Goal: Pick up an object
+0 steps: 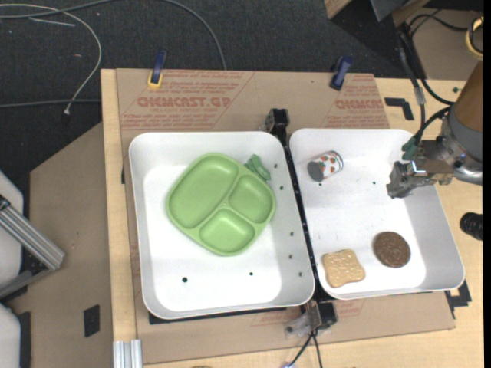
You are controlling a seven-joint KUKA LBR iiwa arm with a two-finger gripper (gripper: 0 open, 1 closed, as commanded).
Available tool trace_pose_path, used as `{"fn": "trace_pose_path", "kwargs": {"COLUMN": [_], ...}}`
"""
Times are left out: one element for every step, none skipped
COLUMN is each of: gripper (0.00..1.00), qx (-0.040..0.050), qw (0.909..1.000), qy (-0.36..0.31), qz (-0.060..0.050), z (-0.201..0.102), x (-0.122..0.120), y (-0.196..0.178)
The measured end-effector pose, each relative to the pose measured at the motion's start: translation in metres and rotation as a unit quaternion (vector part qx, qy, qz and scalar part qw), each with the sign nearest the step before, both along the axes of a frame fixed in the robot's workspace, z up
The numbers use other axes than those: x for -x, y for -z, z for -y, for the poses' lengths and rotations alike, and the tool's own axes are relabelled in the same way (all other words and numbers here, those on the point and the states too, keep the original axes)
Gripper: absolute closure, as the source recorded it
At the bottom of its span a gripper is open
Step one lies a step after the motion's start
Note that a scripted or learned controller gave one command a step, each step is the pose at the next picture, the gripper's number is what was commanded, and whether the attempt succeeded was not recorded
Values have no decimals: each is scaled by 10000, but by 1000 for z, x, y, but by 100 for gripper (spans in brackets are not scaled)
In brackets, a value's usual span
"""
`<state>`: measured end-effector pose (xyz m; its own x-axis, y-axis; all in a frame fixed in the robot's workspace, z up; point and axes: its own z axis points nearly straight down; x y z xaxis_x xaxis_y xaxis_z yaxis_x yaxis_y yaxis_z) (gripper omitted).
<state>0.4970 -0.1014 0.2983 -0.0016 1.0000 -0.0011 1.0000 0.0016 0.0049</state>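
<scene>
Divided plate (221, 203) in left bin (153, 282), cup (325, 165), cracker (342, 267), cookie (392, 249) in right bin (441, 271)

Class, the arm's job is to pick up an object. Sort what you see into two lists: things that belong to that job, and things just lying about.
Belongs to the job:
gripper
small cup on its side, right bin
square cracker
round brown cookie
green divided plate, left bin

Just lying about:
blue clamps
cables
cardboard sheet
</scene>
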Motion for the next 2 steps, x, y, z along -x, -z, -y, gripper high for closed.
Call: {"fn": "trace_pose_path", "kwargs": {"gripper": [100,100], "qx": [-7,-16], "qw": [10000,10000], "qy": [-15,-14], "qz": [-17,-50], "z": [-52,-103], "x": [-13,-23], "y": [4,30]}}
